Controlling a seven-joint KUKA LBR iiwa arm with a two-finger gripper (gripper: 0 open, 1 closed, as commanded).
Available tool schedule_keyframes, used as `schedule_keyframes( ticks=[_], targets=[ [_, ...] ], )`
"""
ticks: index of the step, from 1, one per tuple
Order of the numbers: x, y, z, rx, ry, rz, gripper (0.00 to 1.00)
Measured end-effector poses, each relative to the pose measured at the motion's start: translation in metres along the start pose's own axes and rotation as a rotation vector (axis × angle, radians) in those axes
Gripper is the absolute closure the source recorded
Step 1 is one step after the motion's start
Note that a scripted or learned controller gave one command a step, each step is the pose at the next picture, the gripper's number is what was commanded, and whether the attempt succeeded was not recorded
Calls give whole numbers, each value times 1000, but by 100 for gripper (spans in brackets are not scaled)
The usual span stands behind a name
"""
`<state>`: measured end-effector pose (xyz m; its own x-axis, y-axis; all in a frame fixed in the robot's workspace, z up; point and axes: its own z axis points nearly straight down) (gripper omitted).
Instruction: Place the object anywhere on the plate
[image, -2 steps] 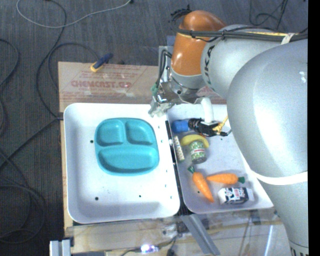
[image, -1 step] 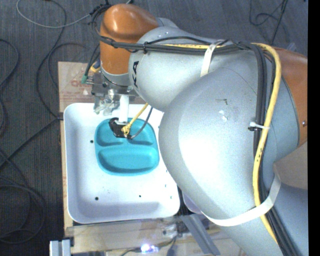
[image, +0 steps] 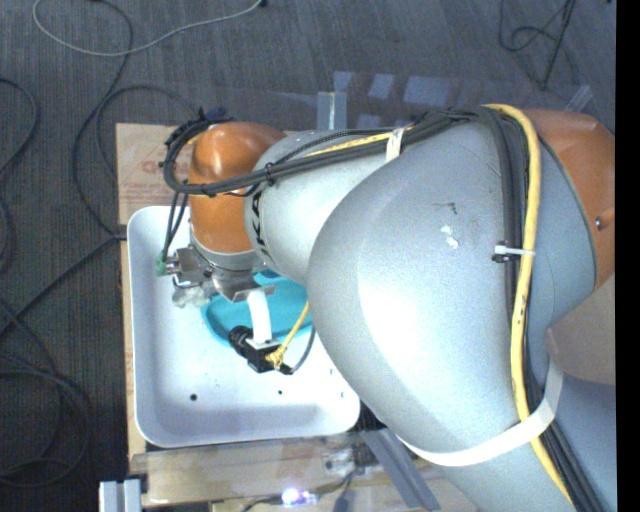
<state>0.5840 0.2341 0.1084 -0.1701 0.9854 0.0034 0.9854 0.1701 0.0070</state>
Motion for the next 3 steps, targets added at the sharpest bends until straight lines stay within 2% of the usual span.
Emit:
schedule_keyframes(
  ticks=[1,2,3],
  targets=[
    [-23,57,-55,9,-7,88,100],
    [-17,49,-80,9,-8,-6,100],
    [-22,78,-169,7,-8,-103,100]
  ],
)
